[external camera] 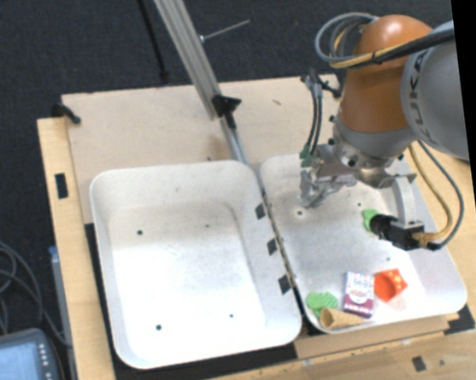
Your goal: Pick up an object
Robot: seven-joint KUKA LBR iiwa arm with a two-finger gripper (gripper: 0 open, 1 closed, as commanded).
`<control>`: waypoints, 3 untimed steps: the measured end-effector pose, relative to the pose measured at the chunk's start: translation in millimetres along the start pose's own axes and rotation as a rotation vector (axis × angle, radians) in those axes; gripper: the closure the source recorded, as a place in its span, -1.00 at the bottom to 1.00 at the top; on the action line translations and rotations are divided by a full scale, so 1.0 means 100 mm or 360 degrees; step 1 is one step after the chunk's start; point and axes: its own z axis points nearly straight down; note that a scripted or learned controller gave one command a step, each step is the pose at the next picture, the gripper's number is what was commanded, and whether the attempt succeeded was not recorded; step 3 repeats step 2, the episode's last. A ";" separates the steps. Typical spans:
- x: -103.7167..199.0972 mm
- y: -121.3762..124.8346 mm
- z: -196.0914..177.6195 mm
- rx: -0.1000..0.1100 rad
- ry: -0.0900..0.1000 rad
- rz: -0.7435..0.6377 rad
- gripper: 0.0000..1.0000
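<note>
My gripper [312,193] hangs over the upper left part of the right bin [331,242], below the orange-banded wrist. Its metal fingers point down and left, with nothing visible between them. Along the right bin's front edge lie several small objects: a green piece [320,300], a tan cone-like piece [338,317], a purple and white packet [359,292] and an orange-red block [390,284]. They sit well below and to the right of the gripper. A small green item [370,219] shows beside the black fitting on the arm.
The left bin [186,260] lies beside the right one, sharing a middle rim with black clips [272,245]. A slanted metal pole [191,53] rises from behind the bins. Cables loop around the arm at right. A screen [15,375] sits at the lower left.
</note>
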 end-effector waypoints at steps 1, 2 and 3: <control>0.49 -0.11 0.10 -0.0001 0.0000 -0.0001 1.00; 1.01 -0.26 0.18 0.0000 0.0002 -0.0001 1.00; 1.01 -0.26 0.18 0.0000 0.0002 -0.0001 1.00</control>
